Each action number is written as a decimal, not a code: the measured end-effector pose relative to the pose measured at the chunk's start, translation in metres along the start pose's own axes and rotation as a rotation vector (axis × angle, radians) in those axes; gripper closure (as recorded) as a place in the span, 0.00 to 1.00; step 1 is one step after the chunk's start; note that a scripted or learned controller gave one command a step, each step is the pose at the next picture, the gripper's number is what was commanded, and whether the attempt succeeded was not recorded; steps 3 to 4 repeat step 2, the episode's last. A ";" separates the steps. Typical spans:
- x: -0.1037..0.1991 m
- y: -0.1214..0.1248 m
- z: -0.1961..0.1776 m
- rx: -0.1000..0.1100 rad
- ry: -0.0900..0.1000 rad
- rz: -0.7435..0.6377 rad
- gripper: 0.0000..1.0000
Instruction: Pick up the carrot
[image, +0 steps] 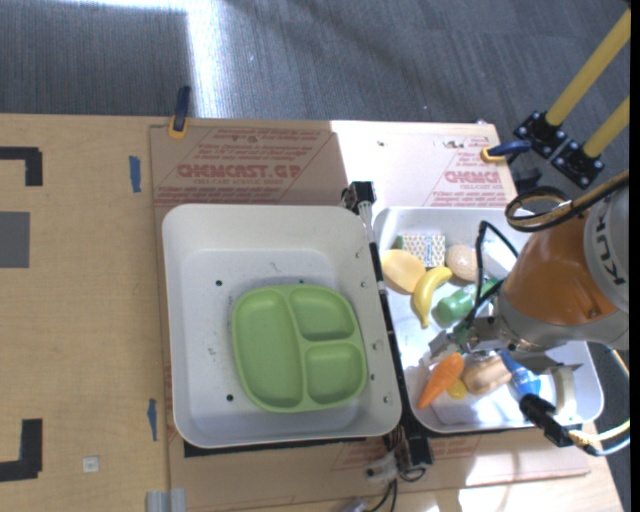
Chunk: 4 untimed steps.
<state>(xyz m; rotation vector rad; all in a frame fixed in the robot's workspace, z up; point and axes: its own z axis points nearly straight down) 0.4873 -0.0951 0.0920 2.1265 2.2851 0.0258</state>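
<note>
Carrot (441, 379) lying lower right of frame in the right bin (590, 395), not lifted yet. Gripper (470, 340) hovering just above it; can't tell about the fingers, so grabbing's probably pending.

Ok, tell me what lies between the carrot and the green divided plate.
In the camera view, between the carrot and the green plate lie bare white bin floor on each side and the two bins' adjoining walls, with a dark strip running along them. No other object sits there.
</note>
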 end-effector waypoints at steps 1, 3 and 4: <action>0.003 0.004 -0.012 -0.006 0.006 -0.003 1.00; 0.065 0.024 -0.093 0.024 0.002 0.249 1.00; 0.065 0.024 -0.093 0.024 0.002 0.249 1.00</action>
